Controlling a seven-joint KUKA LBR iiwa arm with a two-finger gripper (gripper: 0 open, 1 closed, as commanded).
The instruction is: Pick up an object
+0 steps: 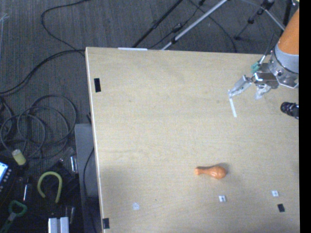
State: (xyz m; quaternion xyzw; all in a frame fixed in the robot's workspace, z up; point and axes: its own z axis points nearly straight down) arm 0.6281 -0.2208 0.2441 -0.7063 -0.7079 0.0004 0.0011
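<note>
— What lies closest on your worktop (160, 120)?

— Along the near edge, a few small markers: a dark tag (281, 208) towards the near right corner, two little white squares (222, 198) (275, 193) just beyond it, and a black tab (105, 223) at the near left corner.

— And the thing you are meant to pick up?

— The orange object (211, 171), a small pear-shaped piece lying on its side a little further in from those squares, right of the middle. Its narrow end points towards the left edge. Nothing touches it; bare wood lies all around it.

— Where is your gripper (248, 98)?

— Well apart from the object, up near the far right corner, above the wood. My fingers (233, 107) are spread, with nothing between them; the thin pale one slants down towards the worktop. My grey wrist and orange band (290, 38) rise behind, at the right edge.

— Anything else out that way?

— A black tag (97, 85) sits at the left edge towards the far left corner. Off the left side, on the dark floor, cables (39, 120) coil, with a green hooked thing (48, 183) nearer. Past the far edge, tripod legs (209, 11) cross the carpet.
</note>
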